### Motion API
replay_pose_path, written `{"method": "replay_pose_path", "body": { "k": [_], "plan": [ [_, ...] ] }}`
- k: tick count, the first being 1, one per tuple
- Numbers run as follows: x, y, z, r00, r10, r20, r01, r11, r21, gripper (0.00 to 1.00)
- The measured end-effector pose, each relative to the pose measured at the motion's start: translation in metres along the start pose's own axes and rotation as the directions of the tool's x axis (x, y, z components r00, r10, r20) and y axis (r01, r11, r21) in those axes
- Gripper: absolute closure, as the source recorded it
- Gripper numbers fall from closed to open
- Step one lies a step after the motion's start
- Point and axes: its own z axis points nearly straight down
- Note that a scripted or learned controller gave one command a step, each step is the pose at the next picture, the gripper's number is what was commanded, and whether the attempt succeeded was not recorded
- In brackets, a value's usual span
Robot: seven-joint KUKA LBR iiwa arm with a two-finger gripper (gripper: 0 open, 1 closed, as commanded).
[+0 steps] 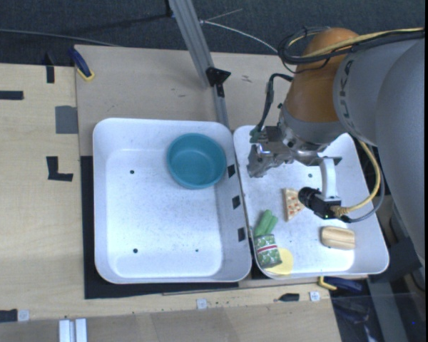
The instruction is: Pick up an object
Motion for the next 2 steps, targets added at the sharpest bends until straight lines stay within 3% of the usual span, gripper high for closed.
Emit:
{"method": "replay_pose_path", "body": {
  "k": [2],
  "plan": [
    [0.098,0.048,-0.022,1.000,0.000,0.000,0.000,1.000,-0.003,1.00]
  ]
}}
